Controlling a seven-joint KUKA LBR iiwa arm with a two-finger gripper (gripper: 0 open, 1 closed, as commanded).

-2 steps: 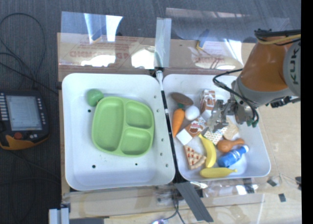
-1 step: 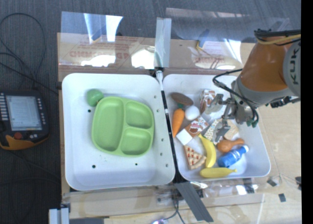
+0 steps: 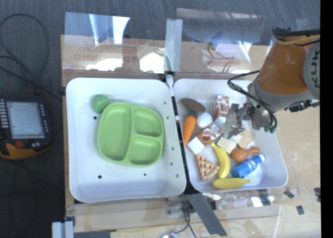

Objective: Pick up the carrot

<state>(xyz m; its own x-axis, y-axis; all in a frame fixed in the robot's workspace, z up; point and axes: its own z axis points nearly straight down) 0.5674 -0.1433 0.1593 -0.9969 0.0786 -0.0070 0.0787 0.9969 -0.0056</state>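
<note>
The gripper (image 3: 235, 120) hovers over the right bin (image 3: 278, 172), fingers' state impossible to tell; the carrot (image 3: 189, 128) lies at its nine o'clock.

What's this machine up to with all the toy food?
A robot arm reaches in from the right, its gripper hanging over the right bin, which is crowded with toy food. It is meant to pick up the carrot, which lies untouched at that bin's left edge, apart from the gripper. The left bin holds a green divided plate and a small green ball.
</note>
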